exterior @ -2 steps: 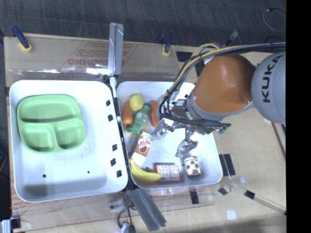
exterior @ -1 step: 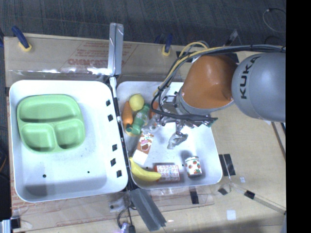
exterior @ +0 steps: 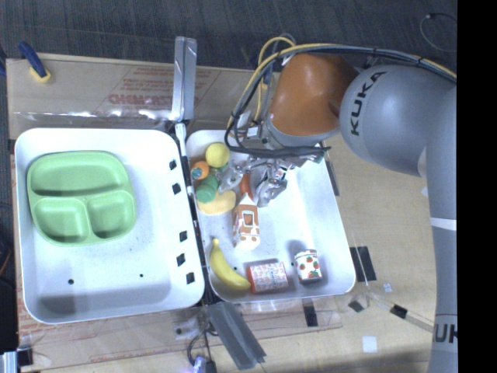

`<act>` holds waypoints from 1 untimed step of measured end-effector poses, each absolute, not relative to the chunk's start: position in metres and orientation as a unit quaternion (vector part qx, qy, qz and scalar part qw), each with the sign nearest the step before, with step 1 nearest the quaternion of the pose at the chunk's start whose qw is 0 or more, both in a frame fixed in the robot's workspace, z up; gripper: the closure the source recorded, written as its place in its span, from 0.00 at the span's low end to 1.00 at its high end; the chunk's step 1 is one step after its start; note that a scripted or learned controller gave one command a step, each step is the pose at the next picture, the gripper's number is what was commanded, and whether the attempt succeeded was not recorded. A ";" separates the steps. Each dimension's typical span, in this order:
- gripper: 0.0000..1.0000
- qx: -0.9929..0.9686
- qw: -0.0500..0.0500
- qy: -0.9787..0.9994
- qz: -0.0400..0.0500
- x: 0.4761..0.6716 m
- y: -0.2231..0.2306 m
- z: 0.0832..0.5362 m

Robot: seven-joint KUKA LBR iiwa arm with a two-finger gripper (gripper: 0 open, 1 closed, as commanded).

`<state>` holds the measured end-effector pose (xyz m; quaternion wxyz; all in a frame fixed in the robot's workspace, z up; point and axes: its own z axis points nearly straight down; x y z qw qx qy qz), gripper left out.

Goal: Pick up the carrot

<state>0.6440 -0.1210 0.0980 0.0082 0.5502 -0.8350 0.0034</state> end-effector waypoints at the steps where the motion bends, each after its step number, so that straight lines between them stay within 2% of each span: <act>1: 0.00 0.536 0.000 -0.844 0.000 0.604 -0.135 0.097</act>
